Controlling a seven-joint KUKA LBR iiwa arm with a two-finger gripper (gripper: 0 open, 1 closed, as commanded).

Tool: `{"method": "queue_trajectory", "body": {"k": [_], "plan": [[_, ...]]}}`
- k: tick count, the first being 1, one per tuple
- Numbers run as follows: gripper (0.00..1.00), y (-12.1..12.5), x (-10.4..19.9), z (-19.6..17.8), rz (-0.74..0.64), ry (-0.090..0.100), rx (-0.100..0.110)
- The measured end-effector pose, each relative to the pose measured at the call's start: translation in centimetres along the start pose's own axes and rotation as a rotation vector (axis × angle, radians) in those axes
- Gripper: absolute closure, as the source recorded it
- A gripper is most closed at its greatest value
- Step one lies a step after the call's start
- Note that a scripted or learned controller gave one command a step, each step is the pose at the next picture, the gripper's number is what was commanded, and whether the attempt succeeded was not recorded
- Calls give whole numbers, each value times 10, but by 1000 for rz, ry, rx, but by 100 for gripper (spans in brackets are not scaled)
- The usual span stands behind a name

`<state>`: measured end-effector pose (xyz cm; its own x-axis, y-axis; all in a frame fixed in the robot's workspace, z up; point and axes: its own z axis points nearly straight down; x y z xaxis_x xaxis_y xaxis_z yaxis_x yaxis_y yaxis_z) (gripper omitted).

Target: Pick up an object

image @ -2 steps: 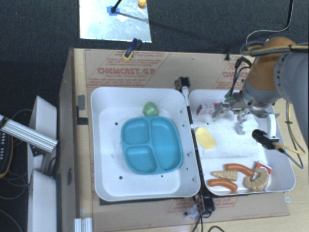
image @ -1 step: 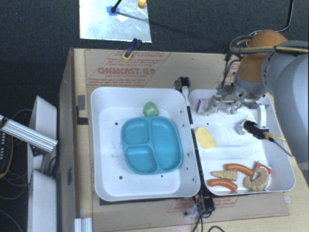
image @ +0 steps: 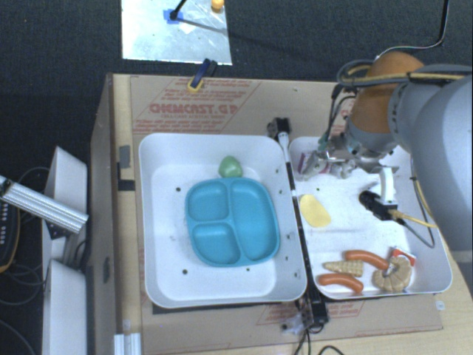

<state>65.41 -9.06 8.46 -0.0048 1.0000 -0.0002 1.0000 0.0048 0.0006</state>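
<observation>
My gripper (image: 327,162) hangs low over the back left corner of the right bin (image: 436,261), under the orange wrist band. A flat yellow piece (image: 315,211) lies just in front of it, apart from it. Two orange-red sausages (image: 365,258) (image: 341,281), a small corn cob (image: 346,268), a tan pretzel-like piece (image: 392,276) and a small red and white item (image: 401,255) lie at the bin's front. In the left bin (image: 159,198) sit a blue divided plate (image: 231,221) and a green lump (image: 230,167) behind it.
A black divider bar (image: 293,191) runs between the two bins. The arm's grey body (image: 436,139) covers the right bin's back right part. A silvery sheet (image: 176,19) lies on the floor beyond the bench.
</observation>
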Motion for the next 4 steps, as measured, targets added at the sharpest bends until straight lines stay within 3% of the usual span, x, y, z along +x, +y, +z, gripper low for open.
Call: {"method": "queue_trajectory", "body": {"k": [1,2,3,4], "plan": [[0,10,2,2,0,-5,25],[0,12,-22,1,2,0,12],[0,12,-37,1,2,3,12],[0,12,-13,2,0,0,15]]}}
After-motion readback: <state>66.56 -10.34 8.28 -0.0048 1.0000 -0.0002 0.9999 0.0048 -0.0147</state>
